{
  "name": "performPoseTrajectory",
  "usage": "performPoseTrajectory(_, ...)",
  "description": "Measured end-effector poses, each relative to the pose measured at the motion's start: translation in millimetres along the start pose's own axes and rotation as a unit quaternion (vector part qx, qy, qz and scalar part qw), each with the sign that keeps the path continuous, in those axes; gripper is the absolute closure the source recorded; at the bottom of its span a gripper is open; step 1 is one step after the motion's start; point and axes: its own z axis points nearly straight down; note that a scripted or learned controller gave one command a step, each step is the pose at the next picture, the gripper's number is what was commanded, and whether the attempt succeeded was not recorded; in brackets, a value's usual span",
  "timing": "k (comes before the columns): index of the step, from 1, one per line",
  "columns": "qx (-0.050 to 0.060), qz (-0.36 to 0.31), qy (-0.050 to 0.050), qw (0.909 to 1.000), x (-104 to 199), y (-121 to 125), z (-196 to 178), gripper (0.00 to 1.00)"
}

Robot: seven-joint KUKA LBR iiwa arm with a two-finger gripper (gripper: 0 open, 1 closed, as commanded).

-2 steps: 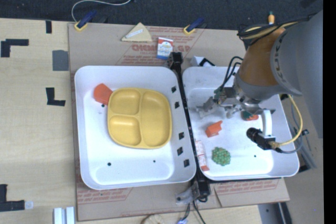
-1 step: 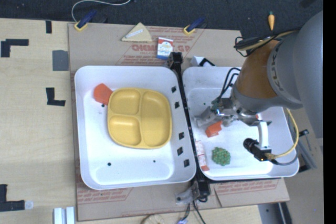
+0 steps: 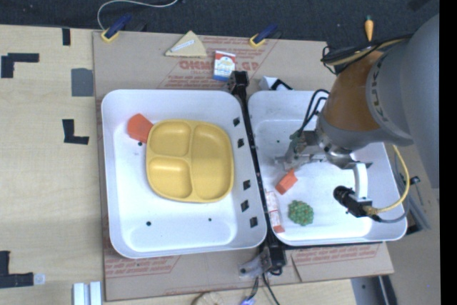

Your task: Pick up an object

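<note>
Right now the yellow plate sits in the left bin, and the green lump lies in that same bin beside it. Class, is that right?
Not quite. The yellow plate does sit in the left bin, but the green lump lies in the right bin, near an orange block. The camera view shows it.

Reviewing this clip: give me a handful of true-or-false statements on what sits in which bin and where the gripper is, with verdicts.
1. The yellow divided plate lies in the left bin. True.
2. The green object sits on the plate. False: it lies on the floor of the right bin.
3. The gripper is over the right bin. True.
4. Each bin holds an orange block. True: one beside the plate, another just below the gripper.
5. The plate is stacked with food. False: its compartments look bare.
</note>
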Motion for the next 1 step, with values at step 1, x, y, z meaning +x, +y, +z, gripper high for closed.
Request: performPoseTrajectory(1,0.000,0.000,0.000,1.0000,0.1,-0.1,0.1,0.00)
